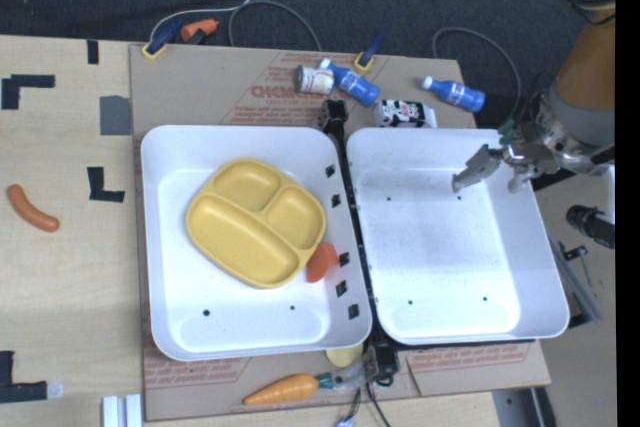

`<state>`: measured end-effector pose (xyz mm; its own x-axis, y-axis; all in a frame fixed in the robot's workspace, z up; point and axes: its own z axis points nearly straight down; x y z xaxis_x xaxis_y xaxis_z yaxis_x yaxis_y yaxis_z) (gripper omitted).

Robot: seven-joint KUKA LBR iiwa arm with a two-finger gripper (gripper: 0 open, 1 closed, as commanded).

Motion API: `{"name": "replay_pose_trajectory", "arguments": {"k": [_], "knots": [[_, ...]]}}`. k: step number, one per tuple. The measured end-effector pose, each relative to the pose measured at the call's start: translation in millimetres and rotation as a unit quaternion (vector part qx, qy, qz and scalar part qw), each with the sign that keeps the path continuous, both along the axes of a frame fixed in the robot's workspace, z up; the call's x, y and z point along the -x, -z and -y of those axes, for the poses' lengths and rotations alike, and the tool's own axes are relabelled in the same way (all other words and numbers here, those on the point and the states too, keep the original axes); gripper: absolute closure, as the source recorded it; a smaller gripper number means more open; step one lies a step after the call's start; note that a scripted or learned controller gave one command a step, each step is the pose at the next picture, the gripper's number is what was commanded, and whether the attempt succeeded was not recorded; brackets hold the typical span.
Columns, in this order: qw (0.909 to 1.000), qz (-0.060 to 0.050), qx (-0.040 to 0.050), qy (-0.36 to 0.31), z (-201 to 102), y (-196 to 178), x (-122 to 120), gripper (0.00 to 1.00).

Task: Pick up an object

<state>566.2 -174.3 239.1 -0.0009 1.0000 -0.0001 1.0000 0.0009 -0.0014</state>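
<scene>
A yellow divided plate [258,220] lies in the left bin [160,165]. A small red-orange piece [321,262] rests against the plate's lower right edge. My gripper [490,181] hangs over the upper right part of the right bin [450,315], far from both objects. Its grey fingers [468,175] are spread open with nothing between them. The arm's orange band [595,55] is at the right edge.
Behind the bins lie two blue-and-white bottles [352,83] [455,94] and a small black-and-white box [405,113]. A toy carrot [283,389] lies in front of the bins. A toy sausage [32,207] sits on the bench at far left. Cables run along the back.
</scene>
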Motion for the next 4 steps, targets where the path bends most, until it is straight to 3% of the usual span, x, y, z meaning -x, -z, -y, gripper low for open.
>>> {"name": "replay_pose_trajectory", "arguments": {"k": [1,2,3,4], "knots": [[1.0000,-0.007,-0.0027,0.000,-27.7,149.5,55.1,0.00],[1.0000,0.004,0.0023,0.001,52.6,120.0,-17.0,0.00],[1.0000,0.003,0.0023,-0.001,-32.6,153.9,22.1,0.00],[1.0000,-0.001,0.0019,0.005,56.0,128.6,86.4,0.00]]}}
